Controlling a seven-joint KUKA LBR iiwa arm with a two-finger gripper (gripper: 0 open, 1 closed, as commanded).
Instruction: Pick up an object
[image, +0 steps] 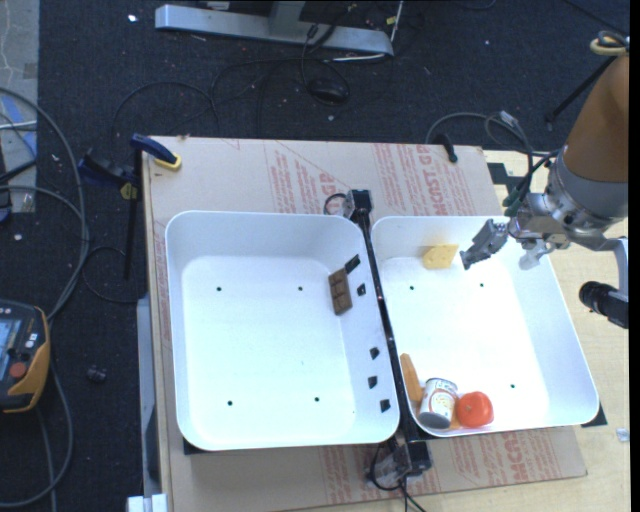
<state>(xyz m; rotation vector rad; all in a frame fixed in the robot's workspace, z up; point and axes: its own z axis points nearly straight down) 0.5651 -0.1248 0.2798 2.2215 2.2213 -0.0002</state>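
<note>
My gripper (474, 253) hangs over the far part of the right bin (560, 330), reaching in from the right. A pale yellow chunk (440, 257) lies just to its left, close to the gripper tip, and I cannot tell whether they touch. At the near edge of the same bin an orange carrot (410, 375), a small tin can (437, 400) and a red tomato (476, 408) lie bunched together. A brown chocolate-bar piece (341, 291) rests on the right wall of the left bin (200, 300).
The arm's grey wrist and orange band (600, 130) stand above the bench's right edge. Both bins sit on a cardboard sheet (260, 175). A blue-and-yellow clamp (155, 152) grips its far left corner. Cables lie on the dark floor beyond.
</note>
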